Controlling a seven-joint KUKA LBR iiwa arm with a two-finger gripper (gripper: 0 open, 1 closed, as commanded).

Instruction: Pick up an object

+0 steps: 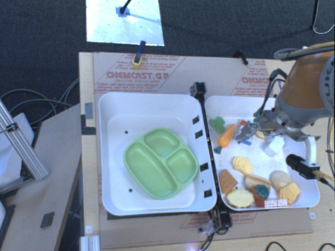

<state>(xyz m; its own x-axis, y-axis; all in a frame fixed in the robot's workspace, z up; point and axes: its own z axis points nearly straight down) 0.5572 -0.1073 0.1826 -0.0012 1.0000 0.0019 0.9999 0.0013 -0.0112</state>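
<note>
arm (309, 82) over right bin (314, 195) | gripper (246, 133) beside carrot (227, 135) | grip state unclear | green tray (160, 162) in left bin (112, 140)

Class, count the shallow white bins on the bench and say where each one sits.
2. The left bin holds a green divided plate. The right bin holds the toy food, with the gripper over it. None seems hidden.

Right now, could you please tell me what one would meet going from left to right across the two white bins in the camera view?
Green three-compartment plastic plate → small green toy vegetable → orange toy carrot → grey two-finger gripper → white block → yellow ridged toy corn piece.
</note>
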